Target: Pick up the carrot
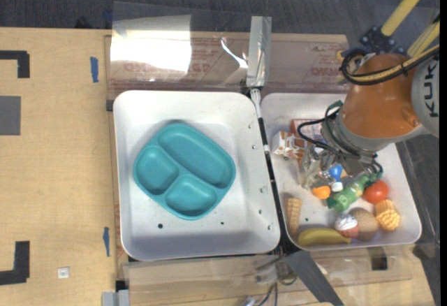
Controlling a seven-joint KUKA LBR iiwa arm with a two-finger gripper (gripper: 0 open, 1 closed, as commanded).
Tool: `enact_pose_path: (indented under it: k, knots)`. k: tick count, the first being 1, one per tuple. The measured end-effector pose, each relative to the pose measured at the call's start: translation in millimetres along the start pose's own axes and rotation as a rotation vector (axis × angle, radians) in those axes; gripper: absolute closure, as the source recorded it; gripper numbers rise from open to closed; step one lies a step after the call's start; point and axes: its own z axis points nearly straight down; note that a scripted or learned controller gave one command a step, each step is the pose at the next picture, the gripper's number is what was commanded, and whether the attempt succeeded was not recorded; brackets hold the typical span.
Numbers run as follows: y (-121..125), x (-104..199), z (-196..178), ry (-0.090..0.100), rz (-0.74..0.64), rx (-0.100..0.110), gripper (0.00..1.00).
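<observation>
The carrot [321, 192] is a small orange piece with a green top [347, 195] pointing right, lying in the middle of the right bin [408, 179]. My gripper [321, 173] hangs low over the bin, just above and touching distance from the carrot's orange end. The orange wrist band [377, 105] covers the bin's far part. A small blue piece [336, 172] shows right beside the gripper.
Around the carrot lie a red tomato [376, 191], a corn cob [387, 215], an ice-cream cone [293, 211], a banana [323, 235], a brown-and-white toy [356, 222] and a printed packet [290, 144]. The left bin [133, 116] holds a teal divided plate [184, 168].
</observation>
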Motion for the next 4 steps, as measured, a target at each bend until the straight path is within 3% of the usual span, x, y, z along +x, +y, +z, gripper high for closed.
enact_pose_path:
  k: [1, 2, 4]
  knots:
    - [77, -19, -88, 0.003, -0.013, -0.005, 1.00]
    - [82, 31, -85, 0.013, -0.350, -0.009, 1.00]
    - [83, 25, -106, -0.002, -0.349, -0.004, 1.00]
